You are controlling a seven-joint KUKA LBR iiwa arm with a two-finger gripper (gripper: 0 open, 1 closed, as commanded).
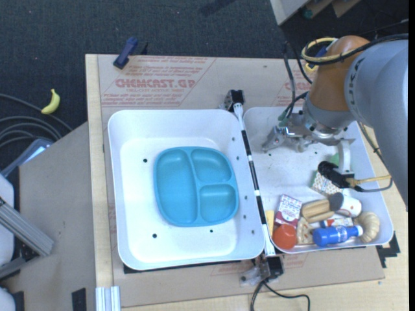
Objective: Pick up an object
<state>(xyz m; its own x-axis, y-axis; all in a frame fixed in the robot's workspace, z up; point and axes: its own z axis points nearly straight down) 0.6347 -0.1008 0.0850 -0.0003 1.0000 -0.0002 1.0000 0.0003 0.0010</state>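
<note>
My gripper (285, 138) hangs low over the far half of the right bin (266, 118), above bare white floor. Nothing shows in its grasp. The loose objects lie heaped at the bin's near end, well apart from the gripper: a red round piece (283, 236), a blue bottle (336, 234), a wooden block (318, 209), a beige ring (371, 225) and a white and red packet (288, 207). A speckled item (323, 183) and a green piece (338, 155) lie nearer the arm's wrist.
The left bin (126, 173) holds a blue divided plate (196, 185) in its middle. A black divider rail (249, 173) runs between the bins. The grey arm with its orange band (337, 76) comes in over the right bin's far right corner.
</note>
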